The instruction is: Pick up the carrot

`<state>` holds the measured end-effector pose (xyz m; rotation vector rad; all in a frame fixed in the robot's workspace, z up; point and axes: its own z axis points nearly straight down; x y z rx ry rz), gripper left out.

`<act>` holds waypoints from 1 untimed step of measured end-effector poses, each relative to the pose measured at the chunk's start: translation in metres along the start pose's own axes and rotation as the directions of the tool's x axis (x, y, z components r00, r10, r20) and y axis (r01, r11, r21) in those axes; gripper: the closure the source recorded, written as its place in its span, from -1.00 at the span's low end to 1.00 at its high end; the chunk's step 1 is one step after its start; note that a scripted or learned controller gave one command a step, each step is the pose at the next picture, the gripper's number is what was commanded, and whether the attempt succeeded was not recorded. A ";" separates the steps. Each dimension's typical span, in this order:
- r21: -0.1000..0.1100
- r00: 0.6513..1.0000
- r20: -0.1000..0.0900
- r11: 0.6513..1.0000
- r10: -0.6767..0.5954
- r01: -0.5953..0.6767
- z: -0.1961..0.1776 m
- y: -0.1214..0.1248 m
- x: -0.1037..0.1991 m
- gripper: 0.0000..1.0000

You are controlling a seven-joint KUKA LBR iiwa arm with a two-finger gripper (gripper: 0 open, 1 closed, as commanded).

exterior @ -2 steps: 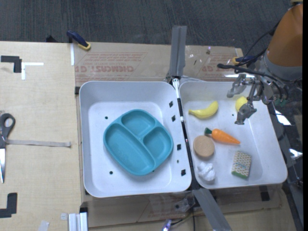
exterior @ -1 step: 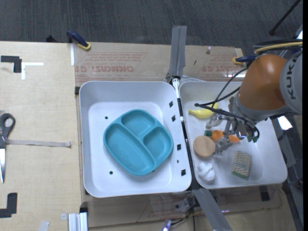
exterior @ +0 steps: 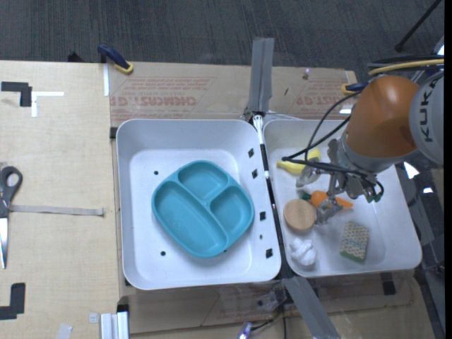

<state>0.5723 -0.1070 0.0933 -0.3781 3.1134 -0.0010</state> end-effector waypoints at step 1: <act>0.000 0.999 0.000 0.999 -0.044 0.044 0.000 0.007 -0.015 -1.00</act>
